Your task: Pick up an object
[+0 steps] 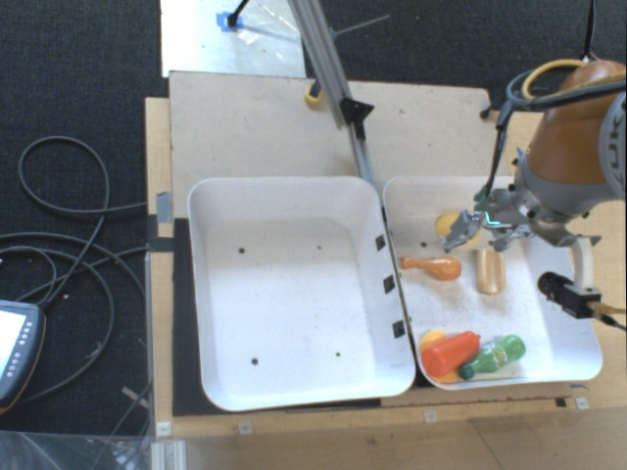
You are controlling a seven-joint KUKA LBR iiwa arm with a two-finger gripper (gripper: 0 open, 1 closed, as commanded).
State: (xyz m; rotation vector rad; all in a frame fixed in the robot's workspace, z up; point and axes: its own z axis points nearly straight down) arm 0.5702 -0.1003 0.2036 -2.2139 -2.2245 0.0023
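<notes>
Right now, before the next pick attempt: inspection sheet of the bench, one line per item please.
Surface: bench bears a left bin and a right bin, side by side.
Job's things: all in the right bin: yellow piece, orange drumstick-shaped toy, tan bun-like piece, red-orange toy, green bottle.
Clutter: small black clips along the shared bin wall.
Gripper: gripper low over the right bin's far end, beside the yellow piece; nothing seen between the fingers.
Cables: loose loops on the floor at left; yellow hose on the arm.
Surroundings: slanted metal pole; handheld pendant at the left edge.
</notes>
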